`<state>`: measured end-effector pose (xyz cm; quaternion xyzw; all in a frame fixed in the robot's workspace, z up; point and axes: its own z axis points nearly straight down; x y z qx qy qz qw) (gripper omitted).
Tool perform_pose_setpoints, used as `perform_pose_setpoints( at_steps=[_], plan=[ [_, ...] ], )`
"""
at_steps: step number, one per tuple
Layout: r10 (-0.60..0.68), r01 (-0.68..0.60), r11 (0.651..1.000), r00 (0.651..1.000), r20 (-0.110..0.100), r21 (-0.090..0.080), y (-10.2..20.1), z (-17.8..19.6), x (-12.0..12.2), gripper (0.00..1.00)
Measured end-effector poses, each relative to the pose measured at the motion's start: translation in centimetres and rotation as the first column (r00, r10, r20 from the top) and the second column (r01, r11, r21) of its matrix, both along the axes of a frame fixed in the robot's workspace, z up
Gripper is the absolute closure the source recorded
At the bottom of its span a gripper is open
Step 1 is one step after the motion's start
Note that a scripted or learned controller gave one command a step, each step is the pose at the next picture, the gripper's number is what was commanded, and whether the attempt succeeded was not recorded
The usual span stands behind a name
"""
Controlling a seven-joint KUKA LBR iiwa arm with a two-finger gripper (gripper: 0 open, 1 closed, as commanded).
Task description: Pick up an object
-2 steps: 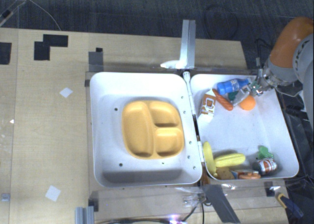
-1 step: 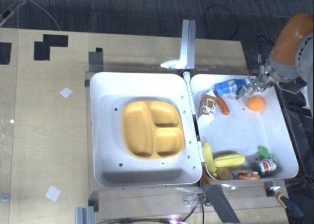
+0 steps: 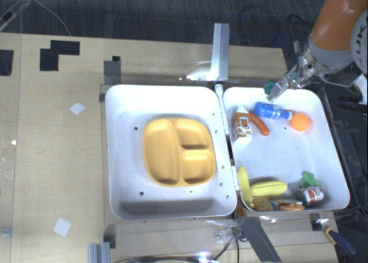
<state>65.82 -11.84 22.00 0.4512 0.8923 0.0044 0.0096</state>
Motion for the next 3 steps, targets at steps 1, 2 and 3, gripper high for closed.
perform_pose_setpoints(
  at_steps=[1, 2, 3],
  plan=[
    [-0.330, 0.330, 0.944, 0.944, -0.017, 0.004, 6.7, -3.4, -2.1, 1.00],
    [0.039, -0.039, 0.999, 0.999, -0.011, 0.001, 9.0, 4.9, -8.3, 1.00],
    [0.279, -0.279, 0.960, 0.960, -0.015, -0.001, 6.1, 0.9, -7.3, 1.00]
  ],
)
